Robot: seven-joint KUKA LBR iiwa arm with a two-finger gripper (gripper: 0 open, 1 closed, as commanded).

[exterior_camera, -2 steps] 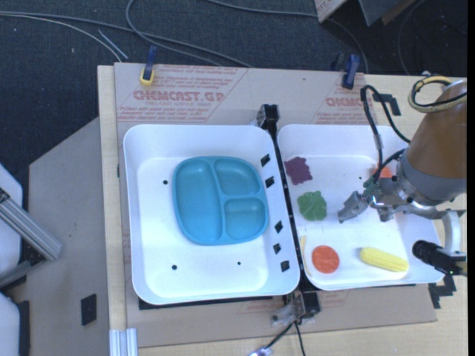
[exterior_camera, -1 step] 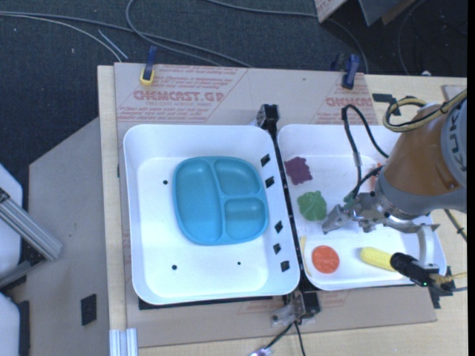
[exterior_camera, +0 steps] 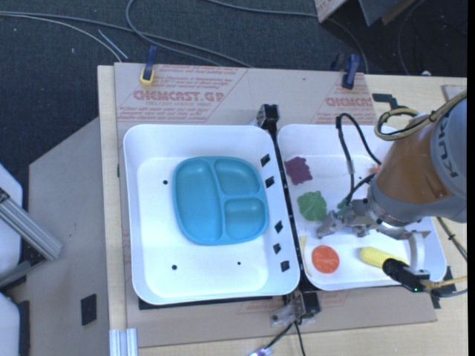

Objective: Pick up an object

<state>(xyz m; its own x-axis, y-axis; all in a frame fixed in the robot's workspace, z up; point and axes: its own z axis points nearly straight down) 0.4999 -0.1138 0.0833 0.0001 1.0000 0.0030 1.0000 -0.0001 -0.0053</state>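
Orange ball (exterior_camera: 325, 259) and a yellow piece (exterior_camera: 375, 256) lie at the near edge of the right bin (exterior_camera: 320, 134), the purple lump (exterior_camera: 298, 170) farther back. A blue divided plate (exterior_camera: 220, 199) sits alone in the left bin (exterior_camera: 148, 273). Both bins rest on a pale counter (exterior_camera: 185, 87) over dark floor strewn with cables. The green lump (exterior_camera: 312, 205) lies mid-bin, just left of the gripper (exterior_camera: 335, 223); whether the gripper is released or clenched I cannot tell.

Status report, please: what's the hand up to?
Hand low in right bin, beside green lump. Nothing seen held. Purple lump, orange disc close by.
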